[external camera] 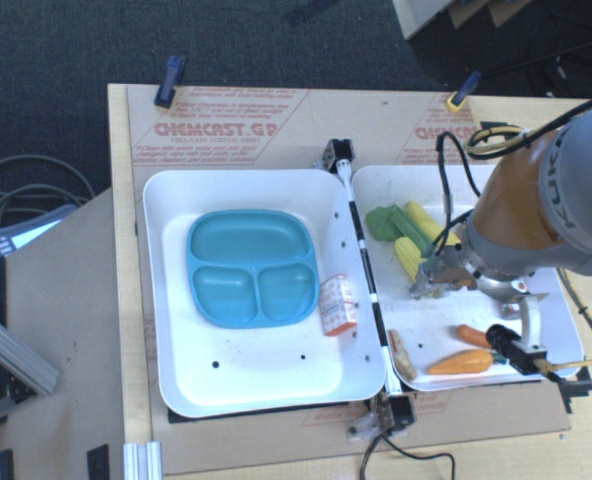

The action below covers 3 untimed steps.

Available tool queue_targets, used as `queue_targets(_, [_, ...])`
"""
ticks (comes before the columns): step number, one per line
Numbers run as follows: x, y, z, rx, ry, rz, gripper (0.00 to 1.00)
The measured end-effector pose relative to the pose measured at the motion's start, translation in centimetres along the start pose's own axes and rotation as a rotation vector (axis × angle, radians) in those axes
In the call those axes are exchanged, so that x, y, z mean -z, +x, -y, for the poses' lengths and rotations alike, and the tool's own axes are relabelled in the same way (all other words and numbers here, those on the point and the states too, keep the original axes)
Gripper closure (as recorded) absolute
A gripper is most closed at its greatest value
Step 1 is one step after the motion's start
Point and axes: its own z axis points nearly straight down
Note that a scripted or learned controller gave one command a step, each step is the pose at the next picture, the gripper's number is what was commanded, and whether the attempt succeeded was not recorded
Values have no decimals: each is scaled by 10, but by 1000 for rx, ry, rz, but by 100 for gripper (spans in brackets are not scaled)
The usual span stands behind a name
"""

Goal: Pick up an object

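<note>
Left bin [166, 268]: blue tray [253, 266] with three compartments, sitting left of centre. Small can [338, 304], white with red label, lies just right of the tray, near the divider between bins. Right bin [396, 180]: corn cob [407, 256] and a green veg piece [383, 222] together at the upper left, another yellow piece [422, 223] just beside them. Two carrots [460, 363] near the front edge, one larger, one smaller above it. Arm [536, 203] comes in from the right, orange band over the bin. Gripper [434, 280] is low, just right of the corn. Can't tell finger state, or whether it touches anything.
</note>
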Motion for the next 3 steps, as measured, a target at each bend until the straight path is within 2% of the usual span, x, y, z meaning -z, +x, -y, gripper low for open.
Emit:
queue_targets(1, [0,0,0,0,0,0,0])
queue_targets(2, [-10,-28,-44,0,1,0,0])
queue_targets(3, [0,-28,-45,2,0,1,100])
